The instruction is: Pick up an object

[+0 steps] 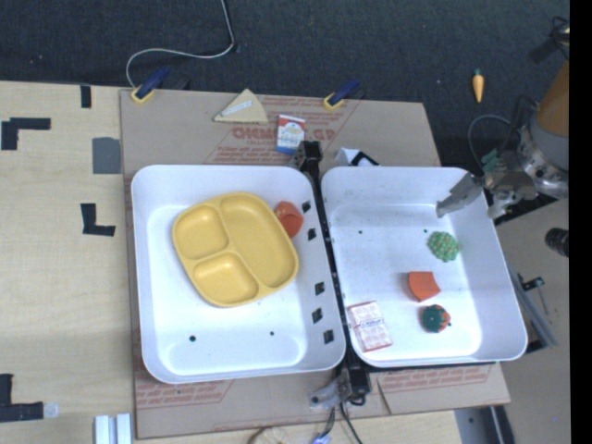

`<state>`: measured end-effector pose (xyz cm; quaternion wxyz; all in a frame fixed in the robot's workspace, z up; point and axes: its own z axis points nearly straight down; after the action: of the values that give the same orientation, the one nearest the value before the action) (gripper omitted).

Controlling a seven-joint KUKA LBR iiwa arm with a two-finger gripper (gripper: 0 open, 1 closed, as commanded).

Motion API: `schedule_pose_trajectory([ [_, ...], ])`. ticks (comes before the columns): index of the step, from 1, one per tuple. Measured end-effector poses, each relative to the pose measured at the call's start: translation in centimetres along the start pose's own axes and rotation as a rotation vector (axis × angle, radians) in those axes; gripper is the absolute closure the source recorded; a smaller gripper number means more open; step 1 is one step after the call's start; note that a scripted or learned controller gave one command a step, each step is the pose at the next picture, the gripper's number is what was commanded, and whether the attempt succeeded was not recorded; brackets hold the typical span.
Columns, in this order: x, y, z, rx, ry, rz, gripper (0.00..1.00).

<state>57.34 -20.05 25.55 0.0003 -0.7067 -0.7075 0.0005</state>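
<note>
arm: mostly cut off at the right edge; orange band and grey wrist partly visible at upper right
gripper [462, 197]: over the right bin's [388, 188] upper right rim, pointing left and down at a slant; one grey finger shows clearly
jaws: cannot tell if apart or together, the view is too coarse; nothing visibly between them
green clump [443, 245]: nearest item, just below the jaws and slightly left, not touching; hard to identify, bumpy
orange block [423, 285]: further below the jaws, beyond the clump
green ball [435, 318]: further still, below the block, with a red patch on it; too small to say what it is
card [369, 326]: red and white, flat, well below and left of the jaws, near the bin's lower left corner; print unreadable
left bin [153, 276]: well left of the jaws
tray [236, 247]: yellow, three compartments, in the left bin
orange cup [289, 217]: touching the tray's right edge, partly hidden by it; shape unclear
carton [289, 134]: small, red and white, on the cardboard behind the bins, up and left of the jaws
wedge [242, 108]: pale triangle left of the carton
cable tangle [338, 398]: at the bins' near edge, hard to make out
</note>
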Motion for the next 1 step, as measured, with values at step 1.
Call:
schedule_pose_trajectory([
  [1,0.70,-0.58,16.61,-0.001,0.001,0.000,0.00],
])
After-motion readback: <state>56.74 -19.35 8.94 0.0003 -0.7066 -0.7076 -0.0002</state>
